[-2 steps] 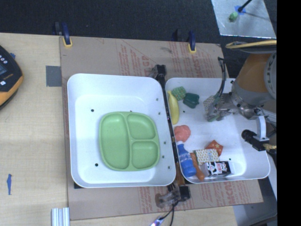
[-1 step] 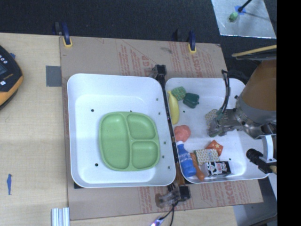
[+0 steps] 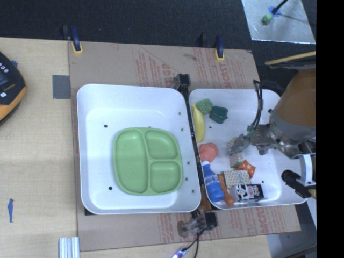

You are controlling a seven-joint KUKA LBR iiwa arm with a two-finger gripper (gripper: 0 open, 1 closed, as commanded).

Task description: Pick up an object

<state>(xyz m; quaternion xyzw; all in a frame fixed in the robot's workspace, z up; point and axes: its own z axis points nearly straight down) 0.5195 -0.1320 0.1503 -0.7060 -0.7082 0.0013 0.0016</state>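
The right bin (image 3: 236,92) holds a heap of small items. A yellow banana (image 3: 199,123) lies along its left wall, with a light green ridged piece (image 3: 205,106) and a dark green piece (image 3: 218,113) beside it. A pink-red round thing (image 3: 208,151) sits mid-left. Along the front lie a blue bottle (image 3: 213,184), a checkered packet (image 3: 236,177), an orange-red packet (image 3: 245,167) and a black-and-white box (image 3: 249,192). My gripper (image 3: 237,145) hangs low over the bin's middle, just above the orange-red packet and right of the round thing. I see nothing held.
The left bin (image 3: 97,112) bears a green divided plate (image 3: 147,160). My arm's orange band (image 3: 301,101) covers the right bin's right side. A yellow-black device (image 3: 8,90) lies at the bench's far left. Blue clamps (image 3: 219,44) pin the cardboard's back edge.
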